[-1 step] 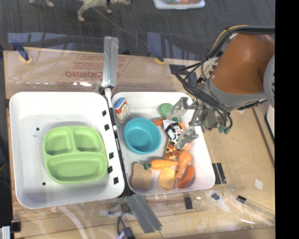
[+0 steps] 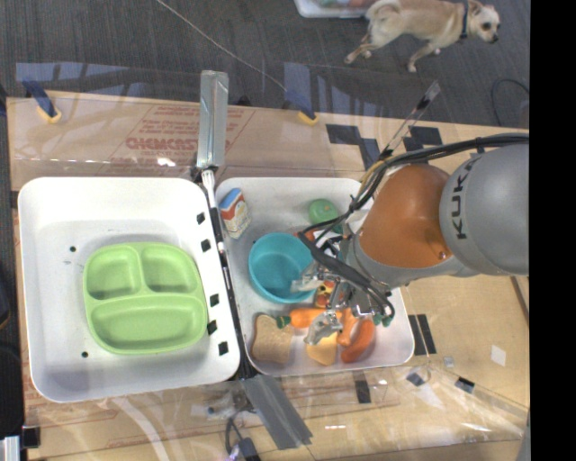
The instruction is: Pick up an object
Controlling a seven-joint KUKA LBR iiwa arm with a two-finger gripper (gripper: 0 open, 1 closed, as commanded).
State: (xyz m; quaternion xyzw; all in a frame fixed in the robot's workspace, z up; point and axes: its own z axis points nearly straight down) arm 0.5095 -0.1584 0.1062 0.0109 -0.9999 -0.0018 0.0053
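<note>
The right bin [image 2: 270,191] holds a teal bowl [image 2: 277,266], a small white and orange carton [image 2: 234,213], a pale green object [image 2: 322,212], a tan bread slice [image 2: 269,341], an orange carrot-like piece [image 2: 303,318], a yellow-orange chunk [image 2: 321,351] and a red-orange item [image 2: 360,338]. My gripper [image 2: 327,319] is low in the bin's front right part, right of the bowl, among the orange pieces. Its metal tip sits over the carrot-like piece and the yellow-orange chunk. The wrist hides what lies under it.
The left bin [image 2: 45,360] carries a green divided plate [image 2: 144,298]. A grey divider [image 2: 213,117] runs between the bins. Cables [image 2: 405,153] trail from the wrist over the bin's back right corner. A dog [image 2: 423,22] walks on the floor beyond the bench.
</note>
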